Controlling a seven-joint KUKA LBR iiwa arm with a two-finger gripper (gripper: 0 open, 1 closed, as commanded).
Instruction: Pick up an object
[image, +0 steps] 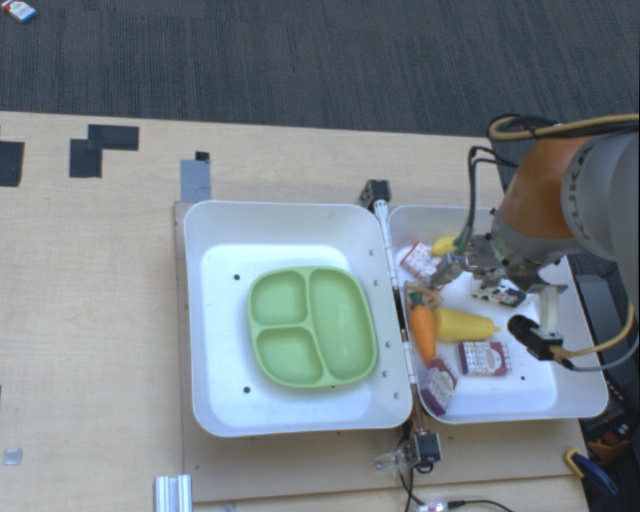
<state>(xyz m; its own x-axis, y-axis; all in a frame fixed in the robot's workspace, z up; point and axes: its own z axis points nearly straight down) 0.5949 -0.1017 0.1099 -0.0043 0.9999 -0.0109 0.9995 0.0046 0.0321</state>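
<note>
From the camera view, two white bins are seen side by side. In the left bin (200, 300) one green divided plate (312, 327) with three compartments is laid. In the right bin (575, 395) one carrot (424, 333), one yellow corn-like piece (466, 324), one smaller yellow item (443, 246) and three small printed packets (484, 357) are counted. The gripper (470, 265) is lowered over the right bin's far part; its state cannot be told.

Green three-compartment plastic plate (311, 328) in left white bin (210, 330); orange carrot (423, 331), yellow banana (466, 324) in right white bin (580, 400); gripper (455, 268) above.
</note>
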